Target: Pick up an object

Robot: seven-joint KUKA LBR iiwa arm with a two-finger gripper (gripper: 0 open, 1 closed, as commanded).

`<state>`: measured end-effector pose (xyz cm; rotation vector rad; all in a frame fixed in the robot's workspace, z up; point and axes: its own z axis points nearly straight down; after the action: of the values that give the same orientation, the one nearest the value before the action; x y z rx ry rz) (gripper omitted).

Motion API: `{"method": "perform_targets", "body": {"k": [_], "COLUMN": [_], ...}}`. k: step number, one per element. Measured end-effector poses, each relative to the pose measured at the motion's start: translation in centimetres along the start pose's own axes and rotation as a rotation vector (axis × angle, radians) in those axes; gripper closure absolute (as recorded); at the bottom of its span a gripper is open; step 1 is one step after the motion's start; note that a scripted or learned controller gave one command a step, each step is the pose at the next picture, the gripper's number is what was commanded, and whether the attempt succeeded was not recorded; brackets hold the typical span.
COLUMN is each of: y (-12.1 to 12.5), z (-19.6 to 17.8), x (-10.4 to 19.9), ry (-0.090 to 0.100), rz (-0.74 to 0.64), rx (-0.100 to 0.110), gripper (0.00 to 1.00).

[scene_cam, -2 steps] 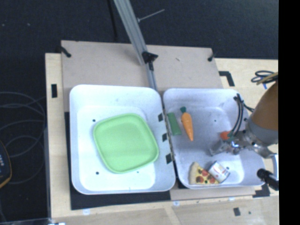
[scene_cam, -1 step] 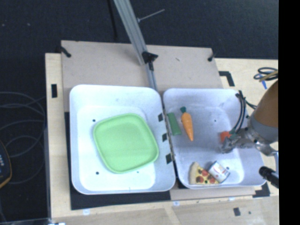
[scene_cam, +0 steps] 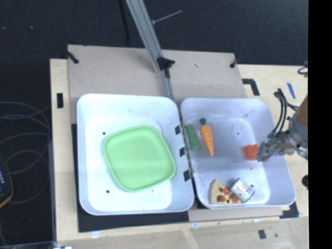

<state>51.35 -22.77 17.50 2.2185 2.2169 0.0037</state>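
Note:
The right bin [scene_cam: 228, 113] holds an orange carrot [scene_cam: 207, 139], a green block [scene_cam: 193, 137] against its left wall, a small red-orange block [scene_cam: 251, 151], a pizza slice [scene_cam: 222, 193] and a small can [scene_cam: 241, 189] at the front. My gripper [scene_cam: 267, 151] is low at the bin's right side, just right of the red-orange block and touching or nearly touching it. Nothing shows between its fingers.
The left bin [scene_cam: 93, 113] carries a light green square plate [scene_cam: 139, 158]. A grey metal pole [scene_cam: 148, 30] slants across the back, down to the gap between the bins. Cables hang near the arm at the right edge.

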Motion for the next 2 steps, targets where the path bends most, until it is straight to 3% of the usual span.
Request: {"method": "perform_targets", "body": {"k": [1, 2], "y": [-0.1, -0.1], "z": [-6.1, -3.3], "x": [0.5, 0.4], "ry": [0.000, 0.002], "rz": [-0.001, 0.000], "rx": [0.000, 0.007], "gripper": [1.00, 1.00]}}
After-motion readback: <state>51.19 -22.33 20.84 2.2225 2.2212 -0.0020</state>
